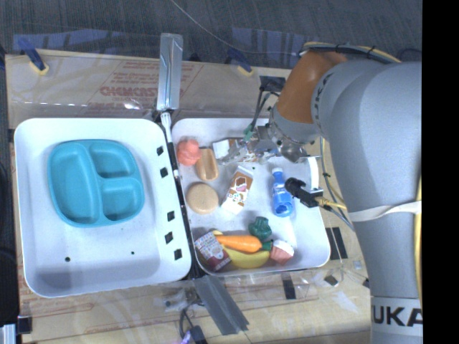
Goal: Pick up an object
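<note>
Looming closest, the grey arm (373, 163) lowers its hand (240, 149) over the toys crowded in the right bin (315, 242), near a small carton (239, 189); whether it grips, I cannot tell.

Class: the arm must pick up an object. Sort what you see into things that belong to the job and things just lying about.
Belongs to the job:
tool
right bin
carrot
blue bottle
banana
small carton

Just lying about:
left bin
blue divided tray
</note>
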Controlling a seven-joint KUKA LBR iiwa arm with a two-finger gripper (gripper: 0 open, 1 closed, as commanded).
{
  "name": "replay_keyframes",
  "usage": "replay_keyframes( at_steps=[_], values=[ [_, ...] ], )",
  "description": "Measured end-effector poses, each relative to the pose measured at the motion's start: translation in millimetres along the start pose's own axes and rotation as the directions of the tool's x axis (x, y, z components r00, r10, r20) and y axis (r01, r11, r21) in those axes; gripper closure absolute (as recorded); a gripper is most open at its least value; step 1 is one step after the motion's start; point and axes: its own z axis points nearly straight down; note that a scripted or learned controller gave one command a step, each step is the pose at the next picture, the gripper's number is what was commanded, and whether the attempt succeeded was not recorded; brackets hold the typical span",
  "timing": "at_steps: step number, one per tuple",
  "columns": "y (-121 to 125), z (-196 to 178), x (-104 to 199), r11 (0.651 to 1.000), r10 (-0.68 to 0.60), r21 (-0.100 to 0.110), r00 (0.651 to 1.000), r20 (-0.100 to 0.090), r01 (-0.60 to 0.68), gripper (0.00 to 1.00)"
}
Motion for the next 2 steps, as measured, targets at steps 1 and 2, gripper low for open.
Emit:
replay_keyframes(
  at_steps=[1, 2],
  values=[
    [18, -3, 36, 0.997, -0.081, 0.012, 0.997, 0.005, 0.081, 0.00],
    [19, -5, 57, 0.969, -0.246, 0.012, 0.969, 0.017, 0.246, 0.00]
  ],
)
